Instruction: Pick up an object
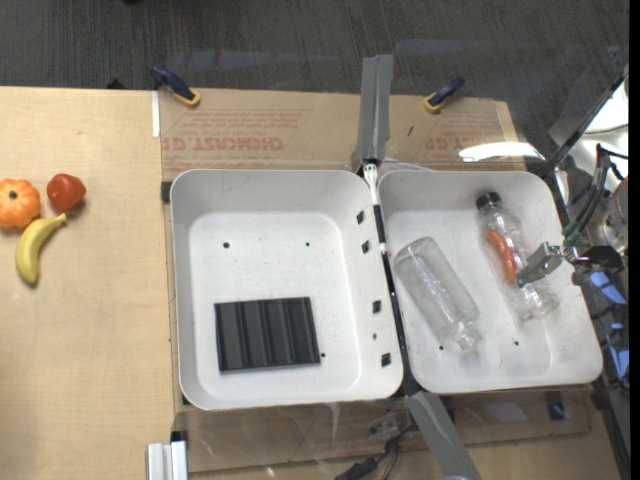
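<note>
Clear plastic bottles [437,293] in the right bin [575,368] are slick; the claw [542,263], whose grip I cannot tell, may skid off the orange-banded one [503,243].

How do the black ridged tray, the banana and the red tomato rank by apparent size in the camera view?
1. black ridged tray
2. banana
3. red tomato

Counted: two shallow white bins [190,268], two clear plastic bottles [436,290], one black ribbed tray [267,333], one yellow banana [33,248], one red apple [66,192], one orange fruit [17,204].
</note>
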Motion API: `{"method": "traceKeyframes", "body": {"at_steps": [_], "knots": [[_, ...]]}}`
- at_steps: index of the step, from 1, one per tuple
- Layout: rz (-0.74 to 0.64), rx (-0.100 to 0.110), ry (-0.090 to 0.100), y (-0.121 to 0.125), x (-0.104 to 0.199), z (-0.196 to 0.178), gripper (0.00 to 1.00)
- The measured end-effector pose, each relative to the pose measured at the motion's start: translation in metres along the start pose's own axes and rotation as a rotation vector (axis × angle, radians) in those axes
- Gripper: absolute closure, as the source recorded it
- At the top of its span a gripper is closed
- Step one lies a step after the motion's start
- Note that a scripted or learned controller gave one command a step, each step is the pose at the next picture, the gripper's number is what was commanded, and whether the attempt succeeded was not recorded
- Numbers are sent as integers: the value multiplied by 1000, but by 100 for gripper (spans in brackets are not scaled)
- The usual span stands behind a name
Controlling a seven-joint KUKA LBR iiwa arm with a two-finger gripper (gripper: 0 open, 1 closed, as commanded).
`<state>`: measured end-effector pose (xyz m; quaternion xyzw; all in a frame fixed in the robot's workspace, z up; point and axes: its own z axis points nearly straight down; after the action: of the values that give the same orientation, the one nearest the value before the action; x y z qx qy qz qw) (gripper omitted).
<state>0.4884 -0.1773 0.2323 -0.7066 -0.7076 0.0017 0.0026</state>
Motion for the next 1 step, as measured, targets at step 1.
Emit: {"method": "traceKeyframes", "body": {"at_steps": [1], "knots": [[-39,0,0,65,-17,67,0]]}}
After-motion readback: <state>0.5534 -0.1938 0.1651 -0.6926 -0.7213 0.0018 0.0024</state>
